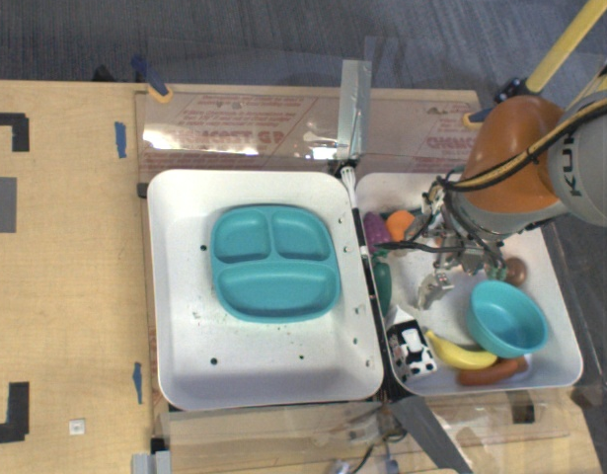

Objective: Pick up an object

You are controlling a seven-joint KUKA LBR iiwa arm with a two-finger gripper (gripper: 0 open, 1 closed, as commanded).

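Metal gripper (436, 289) hangs over right bin (560, 294) floor, fingers spread, nothing between them | teal bowl (507, 321) just beside it (tilted) | banana (459, 353) and brown sausage (495, 370) below | teal divided plate (275, 262) in left bin (185, 344)

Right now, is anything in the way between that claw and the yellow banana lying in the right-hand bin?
Nothing visible sits directly between them. The gripper hangs over bare white floor of the right bin, and the banana lies just below it in the picture. The teal bowl crowds the banana's right side, and a black-and-white toy sits at its left end.
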